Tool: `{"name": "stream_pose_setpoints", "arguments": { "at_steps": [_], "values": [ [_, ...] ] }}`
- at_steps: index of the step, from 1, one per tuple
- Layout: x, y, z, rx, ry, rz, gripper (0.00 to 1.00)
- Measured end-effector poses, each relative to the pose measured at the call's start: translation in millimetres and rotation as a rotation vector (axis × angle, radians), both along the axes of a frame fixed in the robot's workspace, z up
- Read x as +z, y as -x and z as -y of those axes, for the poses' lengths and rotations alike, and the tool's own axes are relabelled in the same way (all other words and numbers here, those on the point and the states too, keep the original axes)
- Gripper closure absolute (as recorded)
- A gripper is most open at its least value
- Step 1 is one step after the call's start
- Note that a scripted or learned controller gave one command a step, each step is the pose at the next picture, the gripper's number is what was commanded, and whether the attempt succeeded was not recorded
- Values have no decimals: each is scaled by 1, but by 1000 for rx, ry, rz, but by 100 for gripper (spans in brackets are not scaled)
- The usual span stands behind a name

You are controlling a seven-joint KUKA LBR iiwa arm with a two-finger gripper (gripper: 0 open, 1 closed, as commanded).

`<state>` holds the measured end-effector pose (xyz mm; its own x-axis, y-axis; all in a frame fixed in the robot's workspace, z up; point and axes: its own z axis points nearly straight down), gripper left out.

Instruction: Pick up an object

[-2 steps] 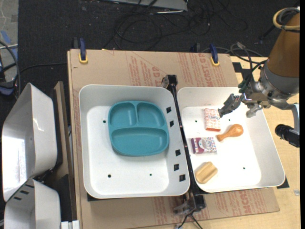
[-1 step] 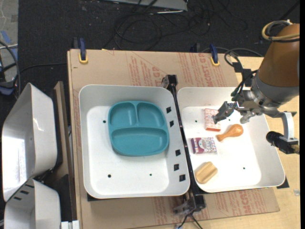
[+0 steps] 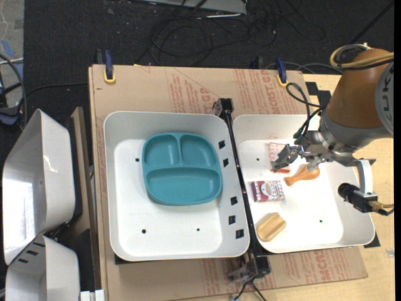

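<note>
The end effector (image 3: 289, 158) hangs low over the right bin (image 3: 351, 227), in its upper middle, with dark fingers pointing toward the bins' shared divider. Whether they are parted or pressed together cannot be told from this slant, and nothing is seen between them.

Just beside the tips lies an orange carrot-shaped toy (image 3: 302, 175), slanting down-left below the wrist. It looks like a light, smooth moulded piece, probably stiff and a little slippery; the thick middle seems the safest place to pinch, across its short width, since the tapered end would likely squirt out.

Partly under the tips sits a small pink-and-white packet (image 3: 276, 149), flat and hard to get fingers under. Below it lies a purple-and-white packet (image 3: 267, 190), also flat, likely a light carton or pouch that might crumple; its edges offer the only purchase. Nearer the front rim rests a tan bread-like piece (image 3: 270, 226), rounded, probably light plastic or foam, easy to span across its narrow sides.

The left bin (image 3: 122, 187) holds a teal divided plate (image 3: 182, 168), broad and shallow, poor for a two-finger grasp except at its rim.
</note>
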<state>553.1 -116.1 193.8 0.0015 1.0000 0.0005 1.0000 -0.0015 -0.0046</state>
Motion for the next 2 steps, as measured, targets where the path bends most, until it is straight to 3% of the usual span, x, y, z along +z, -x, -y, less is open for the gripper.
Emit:
{"name": "stream_pose_setpoints", "arguments": {
  "at_steps": [1,2],
  "values": [
    [-58,11,-2,-1,-1,-2,0],
    [-45,9,-2,-1,0,3,100]
  ]
}}
